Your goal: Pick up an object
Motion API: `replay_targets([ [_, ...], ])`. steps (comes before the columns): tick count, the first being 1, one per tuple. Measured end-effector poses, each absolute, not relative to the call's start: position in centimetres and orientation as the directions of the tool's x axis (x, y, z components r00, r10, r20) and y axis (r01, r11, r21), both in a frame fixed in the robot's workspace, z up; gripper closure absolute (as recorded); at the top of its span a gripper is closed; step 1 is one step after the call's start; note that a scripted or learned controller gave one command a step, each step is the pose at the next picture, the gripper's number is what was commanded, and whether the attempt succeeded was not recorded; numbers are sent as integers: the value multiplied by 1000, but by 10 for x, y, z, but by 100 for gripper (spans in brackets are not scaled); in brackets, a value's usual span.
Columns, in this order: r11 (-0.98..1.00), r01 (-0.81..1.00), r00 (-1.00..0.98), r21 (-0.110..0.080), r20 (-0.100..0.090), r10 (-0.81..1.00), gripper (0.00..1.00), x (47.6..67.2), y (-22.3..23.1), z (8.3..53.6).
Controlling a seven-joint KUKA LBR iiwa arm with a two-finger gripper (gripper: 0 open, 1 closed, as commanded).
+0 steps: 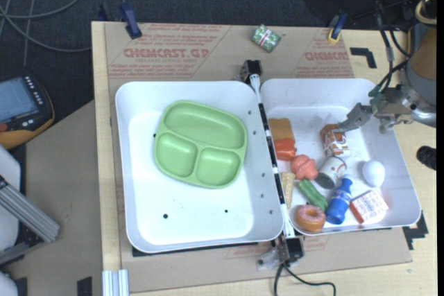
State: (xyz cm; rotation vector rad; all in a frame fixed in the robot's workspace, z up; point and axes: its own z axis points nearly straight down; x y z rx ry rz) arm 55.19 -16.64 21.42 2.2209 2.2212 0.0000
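Plate (200,143), one; perhaps nine items (326,180) opposite.

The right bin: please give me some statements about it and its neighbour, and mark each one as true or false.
1. A green divided plate lies in the left bin. True.
2. The blue bottle lies in the left bin. False: it lies in the right bin, beside the donut.
3. The tool is above the right bin. True.
4. The white egg lies on the green plate. False: it lies in the right bin, apart from the plate.
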Motion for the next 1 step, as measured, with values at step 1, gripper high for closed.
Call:
replay_targets([
  [1,1,1000,-1,-2,1,1000,0,616,-152,96],
])
